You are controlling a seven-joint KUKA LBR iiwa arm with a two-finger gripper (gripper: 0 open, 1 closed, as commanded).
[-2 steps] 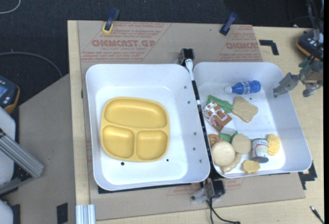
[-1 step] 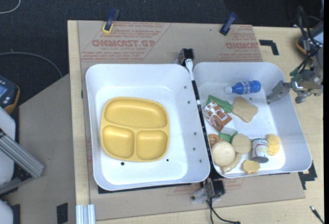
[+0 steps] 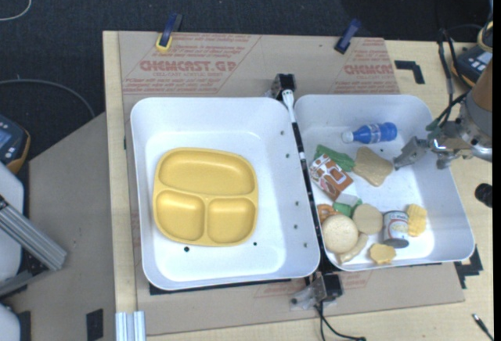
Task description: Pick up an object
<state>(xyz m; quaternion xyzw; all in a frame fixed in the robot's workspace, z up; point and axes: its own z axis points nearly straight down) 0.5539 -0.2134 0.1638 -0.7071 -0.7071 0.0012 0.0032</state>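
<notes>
The right bin (image 3: 438, 175) holds several small items: a blue bottle (image 3: 369, 133) lying on its side, a tan bread slice (image 3: 373, 166), a red-and-white snack packet (image 3: 329, 175), a pale round bun (image 3: 340, 231), a small can (image 3: 395, 226) and yellow food pieces (image 3: 417, 220). My gripper (image 3: 420, 162) hangs over the right side of this bin, just right of the bread slice and below the bottle. Its fingers look spread apart, and nothing is between them.
The left bin (image 3: 149, 136) holds a yellow divided tray (image 3: 206, 195). Two clamps (image 3: 166, 33) hold the cardboard base at the back. Cables (image 3: 450, 66) and the arm's body crowd the right edge. A bare patch of bin floor lies under the gripper.
</notes>
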